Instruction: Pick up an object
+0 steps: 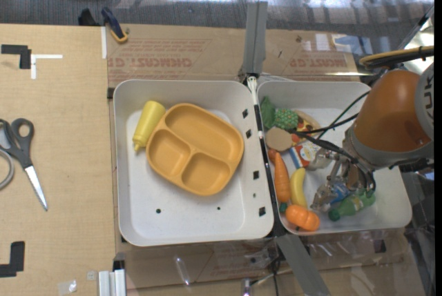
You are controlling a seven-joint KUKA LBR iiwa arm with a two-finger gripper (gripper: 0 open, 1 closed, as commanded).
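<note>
Worktop of pale board carries two shallow white bins side by side, and the arm, grey with its orange band, reaches down into the right bin. Well away from the claw, across the divider on its far side, the left bin holds a yellow divided tray with a yellow bottle touching the tray's outer edge. Farther off that way, a pair of scissors lies on the bare board.

Everything within reach sits in the right bin. Of the nearer pieces, an orange carrot lies to the claw's tray side with its long axis running up and down the frame. A yellow banana lies parallel between the carrot and the claw. A green leafy toy sits beyond the claw toward the bin's far wall. An orange round toy rests just beside and below the claw, near the bin's front wall. A small green bottle lies right under the claw, its long axis slanting across the bin's front corner.

Whether the claw is spread or closed cannot be told; metal parts and cables blur together there. By my judgement the green bottle is the nearest candidate, so the coming move likely turns on squaring up across its slanted axis.
</note>
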